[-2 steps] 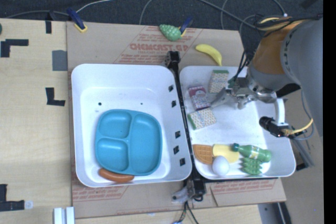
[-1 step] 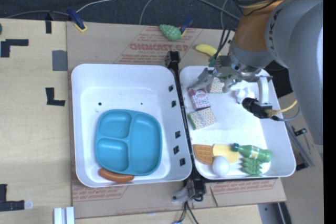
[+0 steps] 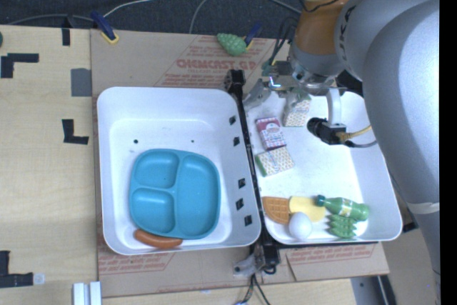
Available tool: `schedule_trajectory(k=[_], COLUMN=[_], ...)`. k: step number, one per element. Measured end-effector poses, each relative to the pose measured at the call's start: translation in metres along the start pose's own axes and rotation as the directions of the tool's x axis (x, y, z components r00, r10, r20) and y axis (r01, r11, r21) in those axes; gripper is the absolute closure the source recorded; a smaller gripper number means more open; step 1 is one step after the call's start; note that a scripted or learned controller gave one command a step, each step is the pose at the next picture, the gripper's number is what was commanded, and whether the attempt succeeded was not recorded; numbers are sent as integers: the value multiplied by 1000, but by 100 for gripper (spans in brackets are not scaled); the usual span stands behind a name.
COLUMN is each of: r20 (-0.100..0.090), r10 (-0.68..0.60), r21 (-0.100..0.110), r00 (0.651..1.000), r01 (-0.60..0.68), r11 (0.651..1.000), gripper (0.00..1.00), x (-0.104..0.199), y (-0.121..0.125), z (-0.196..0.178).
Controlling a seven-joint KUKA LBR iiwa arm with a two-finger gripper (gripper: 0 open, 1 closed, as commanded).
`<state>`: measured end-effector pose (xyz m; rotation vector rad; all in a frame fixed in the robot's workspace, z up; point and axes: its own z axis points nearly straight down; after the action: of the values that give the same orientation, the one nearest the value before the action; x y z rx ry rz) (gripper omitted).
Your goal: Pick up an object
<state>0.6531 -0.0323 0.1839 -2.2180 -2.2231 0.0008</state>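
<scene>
a cardboard-topped bench (image 3: 186, 64) carries two white bins side by side. the grey arm (image 3: 400, 82) leans in over the right bin (image 3: 371, 175), its gripper (image 3: 296, 93) low at the far end, seemingly lining up on the small packets there. whether it is spread or pinching, i cannot tell. in the left bin (image 3: 114, 153) sit a blue tray (image 3: 175, 193) and a sausage (image 3: 157, 239). a red box (image 3: 270, 132) and a pale box (image 3: 275, 161) lie just beside the gripper; nearer the front crowd a waffle (image 3: 275, 207), a green bottle (image 3: 343, 209) and an egg (image 3: 300, 226).
</scene>
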Motion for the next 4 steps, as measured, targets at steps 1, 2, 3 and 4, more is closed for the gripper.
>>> schedule_trajectory(k=[1,2,3,4], r20=[2,0,2,1], r10=[2,1,4,0], r21=[0,0,0,2], r00=[1000,1000,1000,1000], r01=[-2,-1,-4,0], r11=[1000,1000,1000,1000], gripper=[0,0,0,0], x=[-42,-20,-75,-82], y=[-59,-22,-117,-4], z=[-18,0,-5,55])
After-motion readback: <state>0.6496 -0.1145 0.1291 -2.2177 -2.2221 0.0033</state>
